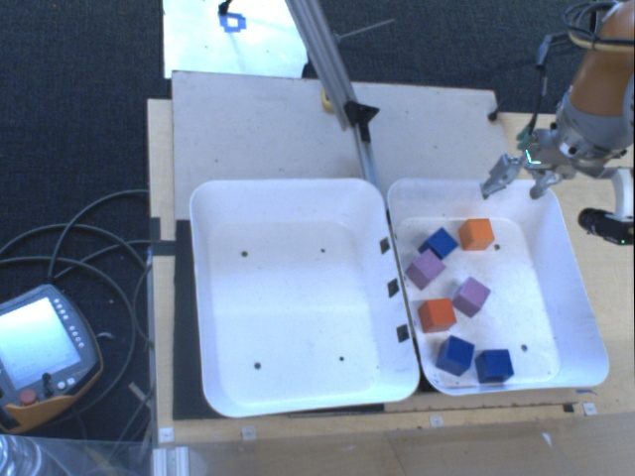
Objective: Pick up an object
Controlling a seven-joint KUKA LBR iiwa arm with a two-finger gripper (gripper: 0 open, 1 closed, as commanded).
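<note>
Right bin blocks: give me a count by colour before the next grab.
Blue blocks: 3
Purple blocks: 2
Orange blocks: 2
Total: 7, all in the right bin.

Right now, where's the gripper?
The gripper, fingers apart with nothing between them, hovers over the far rim of the right bin, up-right of the orange cube.

This looks like a robotics lab. A teach pendant point(42, 360) with trailing black cables point(94, 241) lies on dark carpet point(79, 87) beside a plywood tabletop point(427, 127), which bears two white bins point(298, 385) and a slanted metal pole point(322, 48), perhaps a camera mount.
</note>
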